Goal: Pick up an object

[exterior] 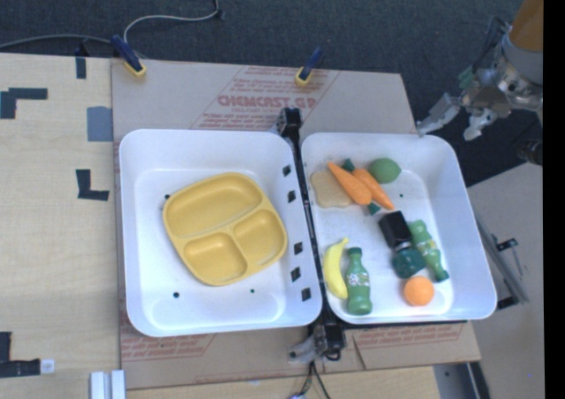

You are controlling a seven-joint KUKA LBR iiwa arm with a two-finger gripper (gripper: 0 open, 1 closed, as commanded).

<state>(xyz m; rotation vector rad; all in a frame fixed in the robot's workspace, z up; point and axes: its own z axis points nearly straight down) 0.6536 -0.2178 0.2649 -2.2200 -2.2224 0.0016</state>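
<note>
My claw (452,115) hangs spread and released above the worktop (53,212), just off the right bin (459,203), grasping nothing. That bin holds a carrot (355,184), banana (335,270) and green bottle (357,282). The left bin (141,212) carries a yellow tray (224,228); both sit on cardboard (256,97) over dark carpet (353,0)

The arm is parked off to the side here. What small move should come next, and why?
Probably swing the gripper leftward and forward over the right bin. It sits spread open outside that bin's far right corner, holding nothing, while the carrot, banana and orange all lie inside.
</note>
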